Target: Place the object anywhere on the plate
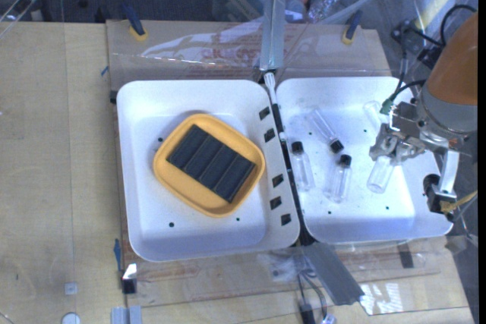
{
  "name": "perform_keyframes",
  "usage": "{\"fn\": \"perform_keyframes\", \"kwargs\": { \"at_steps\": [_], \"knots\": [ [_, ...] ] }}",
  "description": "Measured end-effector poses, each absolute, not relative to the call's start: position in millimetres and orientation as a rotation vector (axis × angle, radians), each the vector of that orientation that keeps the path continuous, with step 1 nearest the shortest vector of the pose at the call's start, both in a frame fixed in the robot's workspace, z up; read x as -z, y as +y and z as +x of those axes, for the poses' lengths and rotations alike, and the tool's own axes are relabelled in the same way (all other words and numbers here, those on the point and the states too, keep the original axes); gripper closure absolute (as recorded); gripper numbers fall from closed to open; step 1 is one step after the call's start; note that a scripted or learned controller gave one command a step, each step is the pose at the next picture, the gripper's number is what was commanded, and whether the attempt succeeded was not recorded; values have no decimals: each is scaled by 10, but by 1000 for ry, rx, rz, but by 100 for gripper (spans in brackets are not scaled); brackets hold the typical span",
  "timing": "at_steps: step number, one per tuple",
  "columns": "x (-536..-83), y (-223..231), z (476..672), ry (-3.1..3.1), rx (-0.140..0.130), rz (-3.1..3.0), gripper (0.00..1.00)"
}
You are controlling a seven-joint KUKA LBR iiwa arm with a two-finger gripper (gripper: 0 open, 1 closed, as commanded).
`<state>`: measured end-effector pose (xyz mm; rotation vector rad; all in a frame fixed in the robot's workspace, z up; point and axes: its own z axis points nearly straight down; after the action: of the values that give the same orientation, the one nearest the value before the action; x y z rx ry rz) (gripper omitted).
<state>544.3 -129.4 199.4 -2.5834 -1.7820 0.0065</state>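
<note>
The metal pincer [392, 150] hangs over the right bin [357, 220]; I cannot tell its grip. A clear plastic vial [379, 175] lies just below it. The rounded yellow plate [209, 164], with its dark ridged middle, sits far left.

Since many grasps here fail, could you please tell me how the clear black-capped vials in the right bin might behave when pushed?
The clear plastic vials with black caps lie on their sides, so they would probably roll across the smooth white right bin. They look empty, likely light and easily knocked. Their glossy walls may slip.

Yellow plate [209, 175] in left bin [137, 163]; clear vials [339, 172] in right bin [402, 209], claw [396, 149] above.
</note>
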Motion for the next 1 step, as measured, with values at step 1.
{"fn": "perform_keyframes", "kwargs": {
  "at_steps": [1],
  "knots": [
    [-1834, -640, 5413, -1914, -6, -2484, 100]
  ]
}}
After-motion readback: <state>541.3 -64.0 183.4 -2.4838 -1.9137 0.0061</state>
